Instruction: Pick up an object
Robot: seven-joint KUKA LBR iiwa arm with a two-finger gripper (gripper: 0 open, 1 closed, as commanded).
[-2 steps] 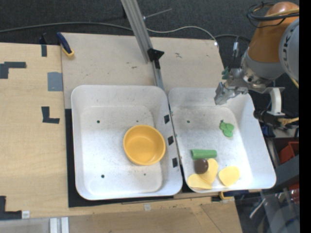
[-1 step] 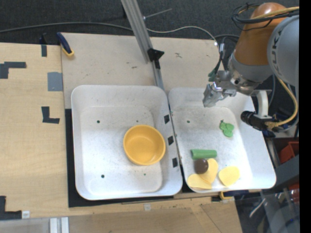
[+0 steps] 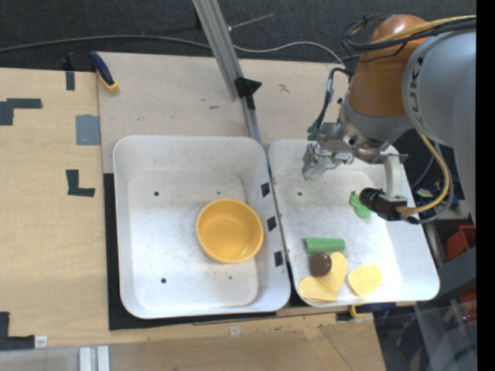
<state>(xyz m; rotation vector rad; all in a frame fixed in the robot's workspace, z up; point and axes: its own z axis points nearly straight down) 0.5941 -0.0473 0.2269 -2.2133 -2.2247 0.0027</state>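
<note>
My gripper [image 3: 315, 163] hangs over the far left part of the right bin [image 3: 410, 273], fingers open and nothing between them. In the near part of that bin lie a green cylinder [image 3: 324, 245], a small brown ball [image 3: 320, 265] and two yellow pieces [image 3: 364, 280], all well nearer the camera than the gripper. A small green object [image 3: 360, 205] lies at the bin's right side, partly hidden by a black fitting on the arm. A yellow bowl [image 3: 229, 230] stands in the left bin [image 3: 155, 176].
A slanted metal pole [image 3: 224, 49] with a black clamp rises behind the bins' shared edge. The grey arm with its orange band [image 3: 390, 68] fills the upper right. Cables run along the bench's far side. Tape marks lie on the wood at left.
</note>
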